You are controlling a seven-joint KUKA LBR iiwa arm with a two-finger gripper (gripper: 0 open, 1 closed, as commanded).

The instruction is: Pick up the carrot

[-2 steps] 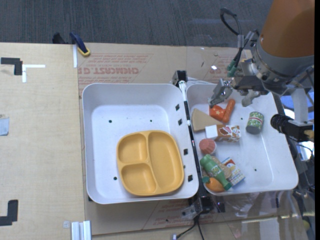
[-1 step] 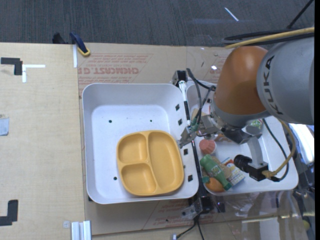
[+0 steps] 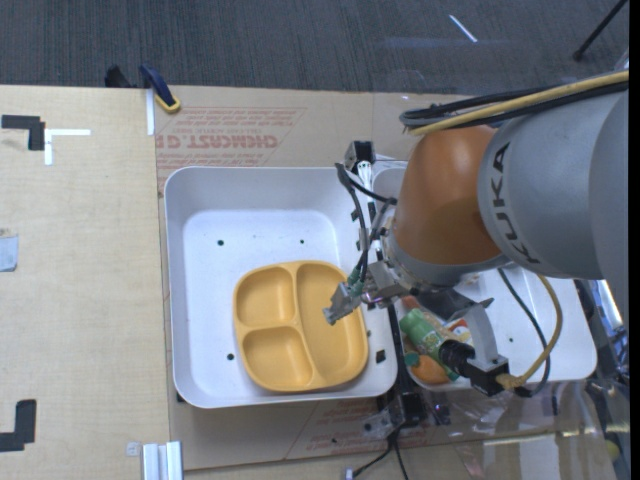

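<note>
Dark grey carpet across the top; below it a pale wood tabletop (image 3: 80,298) with a cardboard sheet (image 3: 235,133) under the bins.

Left bin (image 3: 190,218): holds a yellow three-compartment plate (image 3: 290,353) toward its 5 o'clock corner; nothing in the compartments.

Right bin (image 3: 575,353): mostly hidden under the arm (image 3: 520,188). At its 8 o'clock side, a green-and-red packaged item (image 3: 425,330) and, touching it below, an orange piece, likely the carrot (image 3: 428,370), partly covered.

Gripper (image 3: 340,306): over the plate's 3 o'clock rim, nothing seen in it; open or closed, cannot tell.

Judgement: carrot probably light, stiff, smooth, toy-like, apt to roll. Best taken across its mid-body, short axis; neighbouring package crowds the approach.
</note>
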